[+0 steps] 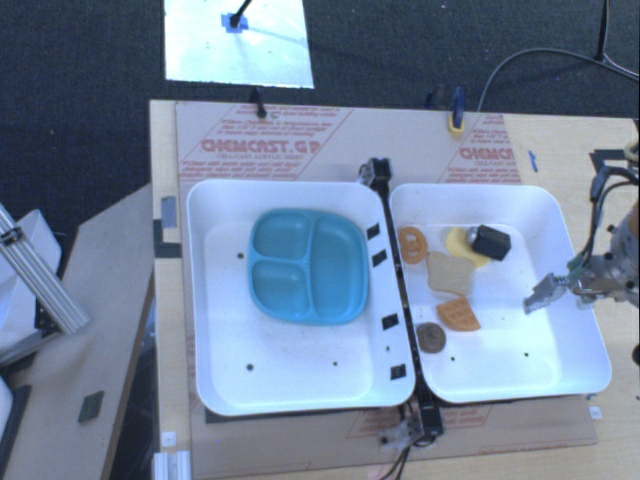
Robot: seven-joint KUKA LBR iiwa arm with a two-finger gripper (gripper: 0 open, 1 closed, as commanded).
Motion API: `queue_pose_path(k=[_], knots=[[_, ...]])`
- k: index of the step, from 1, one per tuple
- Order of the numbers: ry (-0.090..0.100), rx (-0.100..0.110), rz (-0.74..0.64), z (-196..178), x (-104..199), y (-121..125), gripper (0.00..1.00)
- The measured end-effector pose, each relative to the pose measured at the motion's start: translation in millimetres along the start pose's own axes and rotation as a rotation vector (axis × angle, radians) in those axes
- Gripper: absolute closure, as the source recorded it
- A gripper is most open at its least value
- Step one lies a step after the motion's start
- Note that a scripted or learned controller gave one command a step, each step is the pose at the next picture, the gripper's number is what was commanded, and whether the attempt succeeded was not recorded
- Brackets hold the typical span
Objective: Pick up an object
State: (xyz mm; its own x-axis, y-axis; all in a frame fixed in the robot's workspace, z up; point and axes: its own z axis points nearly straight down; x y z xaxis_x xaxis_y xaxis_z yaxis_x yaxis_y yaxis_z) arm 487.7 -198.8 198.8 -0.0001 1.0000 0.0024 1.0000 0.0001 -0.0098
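The claw (545,296), seemingly released and holding nothing, hangs over the right bin (560,358).

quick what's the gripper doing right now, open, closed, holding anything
Gripper: cannot be told; it sits over the right bin, with nothing visibly held.

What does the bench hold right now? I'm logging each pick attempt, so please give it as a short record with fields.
left bin: blue divided plate
right bin: orange ring, yellow piece with black block on it, tan slab, orange wedge, brown disc
gripper: over the right bin's right side, apart from the objects
held: nothing visible
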Motion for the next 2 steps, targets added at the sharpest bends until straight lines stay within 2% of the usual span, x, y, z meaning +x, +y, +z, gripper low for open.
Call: queue_pose_path(k=[1,2], knots=[[-0.003,-0.011,-0.004,-5,0,3,0.0],[-0.001,-0.008,-0.001,36,1,6,0.0]])
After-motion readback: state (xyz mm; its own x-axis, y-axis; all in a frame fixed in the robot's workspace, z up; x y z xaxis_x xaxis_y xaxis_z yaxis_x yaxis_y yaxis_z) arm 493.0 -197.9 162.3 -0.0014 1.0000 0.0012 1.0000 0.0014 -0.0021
